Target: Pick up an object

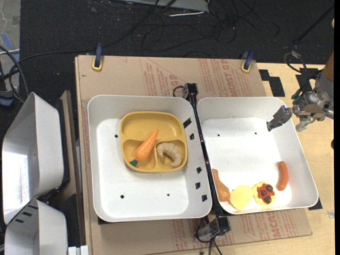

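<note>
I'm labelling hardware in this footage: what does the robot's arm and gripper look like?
At the right edge, the gripper is grey metal with dark, slim fingers. Above it sits a chunky grey wrist block, topped by a sliver of the orange band.

Two white bins, left [106,195] and right [303,163]: smooth moulded plastic, slight sheen. Yellow divided plate [154,122]: matt plastic. Toy carrot [147,145], shrimp [170,153], sausage [282,175]: smooth plastic-looking, sausage glossier. Bench board [143,76]: matt brown cardboard-like sheet with red print. Gripper [289,117]: dull grey metal. Floor [53,20]: dark, rough, speckled.
</note>
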`<action>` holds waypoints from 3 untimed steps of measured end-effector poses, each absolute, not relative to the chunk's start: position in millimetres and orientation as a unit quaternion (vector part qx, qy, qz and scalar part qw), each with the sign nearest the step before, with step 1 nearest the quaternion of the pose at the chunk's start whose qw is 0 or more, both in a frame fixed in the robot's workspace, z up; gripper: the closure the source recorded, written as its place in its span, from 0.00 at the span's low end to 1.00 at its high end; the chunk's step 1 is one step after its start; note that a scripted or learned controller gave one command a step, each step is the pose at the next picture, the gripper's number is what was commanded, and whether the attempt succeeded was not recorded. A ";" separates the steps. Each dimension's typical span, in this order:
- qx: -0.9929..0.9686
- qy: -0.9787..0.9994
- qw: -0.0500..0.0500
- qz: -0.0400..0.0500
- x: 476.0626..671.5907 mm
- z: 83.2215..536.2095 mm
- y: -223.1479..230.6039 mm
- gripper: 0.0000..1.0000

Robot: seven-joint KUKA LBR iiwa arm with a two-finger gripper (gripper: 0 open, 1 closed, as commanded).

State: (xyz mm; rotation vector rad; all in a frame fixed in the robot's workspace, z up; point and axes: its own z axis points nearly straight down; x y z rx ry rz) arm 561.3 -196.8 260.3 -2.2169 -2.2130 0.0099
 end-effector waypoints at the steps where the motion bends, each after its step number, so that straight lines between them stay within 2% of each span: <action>1: -0.707 -0.708 0.000 0.000 563.6 266.5 -196.3 0.00; 3: -0.707 -0.707 0.002 0.001 558.7 174.1 -186.3 0.00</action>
